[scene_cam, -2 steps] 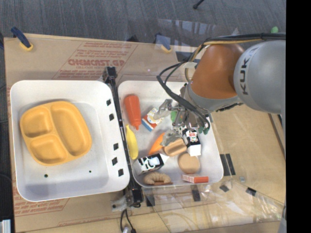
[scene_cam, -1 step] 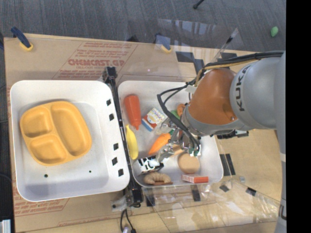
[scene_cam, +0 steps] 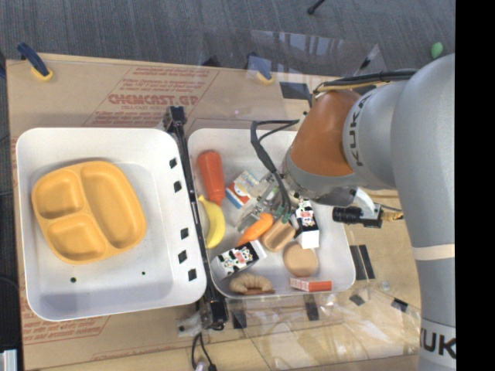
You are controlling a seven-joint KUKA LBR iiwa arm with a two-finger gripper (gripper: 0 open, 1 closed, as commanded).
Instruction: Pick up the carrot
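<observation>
At right bin, mid-floor: carrot, small, orange, lying flat. Long axis diagonal, one end up-right toward gripper, other end down-left toward banana. Which end is the tip: can't tell.

Crowded all round. Tan rounded piece touching carrot's lower-right side. Black-and-white carton just below its lower-left end. Banana just beside on left, hugging the divider edge between bins. Red sausage-shaped item above banana, near bin's top-left. Small white/red packet up-left of carrot. Bread roll, peanut-like item and red box along bin's bottom edge. Little open floor near carrot; barest strip in top part of bin, partly under arm.

Gripper low over bin, just up-right of carrot, wrist w/ orange band above it. Fingers: open or closed, can't tell — blurred among clutter. Carrot not seen between them.

Left bin: yellow divided tray, well apart, wide bare floor round it.
</observation>
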